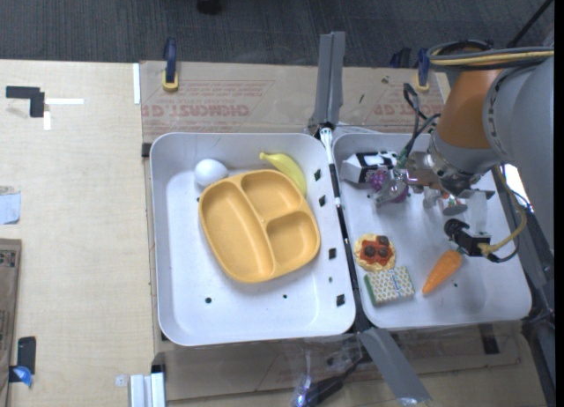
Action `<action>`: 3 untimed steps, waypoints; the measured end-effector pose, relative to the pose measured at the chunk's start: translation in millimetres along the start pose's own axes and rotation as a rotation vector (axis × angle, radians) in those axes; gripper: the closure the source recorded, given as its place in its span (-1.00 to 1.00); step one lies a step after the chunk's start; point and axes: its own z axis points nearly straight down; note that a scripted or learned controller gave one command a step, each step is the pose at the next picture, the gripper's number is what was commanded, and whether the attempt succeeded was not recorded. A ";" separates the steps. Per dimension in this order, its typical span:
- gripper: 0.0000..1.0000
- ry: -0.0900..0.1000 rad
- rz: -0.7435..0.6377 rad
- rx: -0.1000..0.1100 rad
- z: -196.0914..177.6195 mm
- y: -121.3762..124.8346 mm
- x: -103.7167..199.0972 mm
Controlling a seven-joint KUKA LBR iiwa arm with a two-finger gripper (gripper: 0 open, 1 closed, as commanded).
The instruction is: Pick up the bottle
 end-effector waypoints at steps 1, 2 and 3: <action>-1.00 0.000 0.000 0.000 0.0 0.0 0.0; -1.00 0.000 0.000 0.000 0.0 0.0 0.0; -1.00 0.000 0.000 0.000 0.0 0.0 0.0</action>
